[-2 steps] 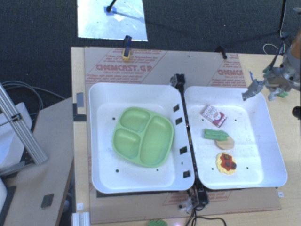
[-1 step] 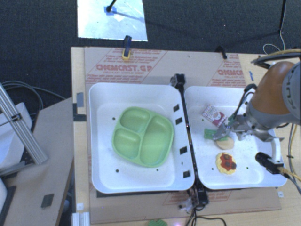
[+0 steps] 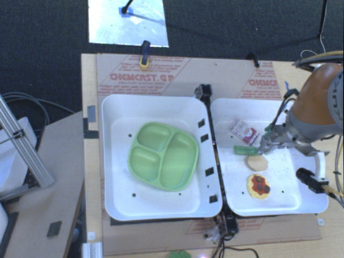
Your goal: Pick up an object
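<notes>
Pincer [image 3: 264, 145] is down low in the right bin [image 3: 236, 195], right over the crowded bit, and from this angle I honestly can't tell if it's apart, together or clamped on anything.

Targets are all bunched there: a green stick [image 3: 246, 151] touching its tip, a tan roll [image 3: 257, 163] just below, a red-and-white packet [image 3: 243, 131] just above, and a little pizza [image 3: 258, 186] nearer the front rim.

My worry: they sit so close that closing here could nudge the roll or catch two things and drop both. The stick also looks thin and could just skid away.

Room-wise, the divider wall is just left of the pile, but the bin's right half is open. The left bin [image 3: 115, 192] holds a green divided plate [image 3: 163, 156], well apart.
</notes>
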Tool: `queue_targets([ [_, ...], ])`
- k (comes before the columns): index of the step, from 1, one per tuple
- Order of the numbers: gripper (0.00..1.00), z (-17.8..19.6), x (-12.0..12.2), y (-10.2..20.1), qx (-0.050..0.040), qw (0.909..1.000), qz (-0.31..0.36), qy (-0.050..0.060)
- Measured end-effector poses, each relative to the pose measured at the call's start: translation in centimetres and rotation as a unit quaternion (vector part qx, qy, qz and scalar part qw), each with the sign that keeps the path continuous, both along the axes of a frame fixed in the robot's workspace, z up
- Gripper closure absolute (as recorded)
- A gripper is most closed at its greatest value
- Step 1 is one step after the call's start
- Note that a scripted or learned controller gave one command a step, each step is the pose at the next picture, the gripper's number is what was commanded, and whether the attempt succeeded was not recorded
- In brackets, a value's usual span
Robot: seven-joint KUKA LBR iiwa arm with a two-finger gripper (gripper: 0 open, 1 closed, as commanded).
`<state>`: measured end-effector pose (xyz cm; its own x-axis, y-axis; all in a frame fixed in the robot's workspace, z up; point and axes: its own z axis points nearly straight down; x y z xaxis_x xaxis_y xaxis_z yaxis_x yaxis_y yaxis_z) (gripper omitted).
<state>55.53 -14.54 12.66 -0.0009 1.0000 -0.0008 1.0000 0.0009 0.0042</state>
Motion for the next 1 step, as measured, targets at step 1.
queue_targets([
  [1, 1.0, -3.6, -7.31, -4.28, 0.0004, 1.0, -0.003, 0.005],
])
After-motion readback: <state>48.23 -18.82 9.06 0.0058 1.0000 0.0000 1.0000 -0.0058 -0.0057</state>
